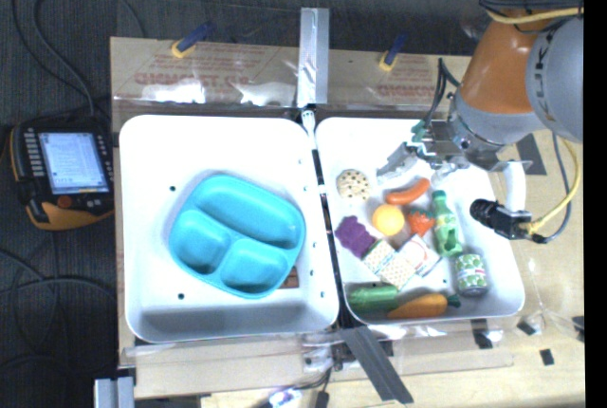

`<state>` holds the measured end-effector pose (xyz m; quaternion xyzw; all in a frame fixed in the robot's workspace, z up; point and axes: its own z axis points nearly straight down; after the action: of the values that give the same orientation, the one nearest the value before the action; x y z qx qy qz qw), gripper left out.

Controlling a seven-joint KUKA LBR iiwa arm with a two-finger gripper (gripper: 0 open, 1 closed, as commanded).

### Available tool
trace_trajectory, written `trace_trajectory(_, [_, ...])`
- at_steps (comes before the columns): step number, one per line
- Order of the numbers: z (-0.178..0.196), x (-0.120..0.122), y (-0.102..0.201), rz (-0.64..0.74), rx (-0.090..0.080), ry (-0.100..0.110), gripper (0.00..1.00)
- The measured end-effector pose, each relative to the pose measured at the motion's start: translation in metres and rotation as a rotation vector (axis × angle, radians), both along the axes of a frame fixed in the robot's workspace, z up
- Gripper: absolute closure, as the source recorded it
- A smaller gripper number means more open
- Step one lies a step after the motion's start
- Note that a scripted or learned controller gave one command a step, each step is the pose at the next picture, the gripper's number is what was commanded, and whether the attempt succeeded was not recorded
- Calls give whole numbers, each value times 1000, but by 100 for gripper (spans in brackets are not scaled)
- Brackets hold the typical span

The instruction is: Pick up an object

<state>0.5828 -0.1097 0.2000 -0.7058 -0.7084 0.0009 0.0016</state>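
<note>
**Gripper position over the right bin**

Dark carpet surrounds the counter (142, 55), which carries two white bins side by side. You will find the left bin (142, 207) holding a blue divided tray (237, 233), set near its middle.

The right bin (507, 287) holds the objects for picking. Locate them as follows:
- a speckled cookie (353, 182) toward the bin's far-left corner;
- a purple piece (354, 234) beside the divider between the bins;
- a yellow ball (388, 219) at the middle, with an orange sausage-shaped piece (408, 192) just beyond it;
- a green bottle (444, 224) and a green can (470, 272) along the right side;
- a green cucumber (374, 296) and a carrot (417, 306) along the near edge.

The gripper (417, 153) sits over the far part of the right bin, above the sausage-shaped piece. You cannot tell from this view whether it is spread or closed, and no object is seen in its hold.
</note>
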Motion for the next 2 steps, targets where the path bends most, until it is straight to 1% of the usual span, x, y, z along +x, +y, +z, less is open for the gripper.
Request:
trace_trajectory(1, [-20, -15, -65, 46, -2, 0, 0])
trace_trajectory(2, [-104, -25, -101, 44, 6, -7, 0])
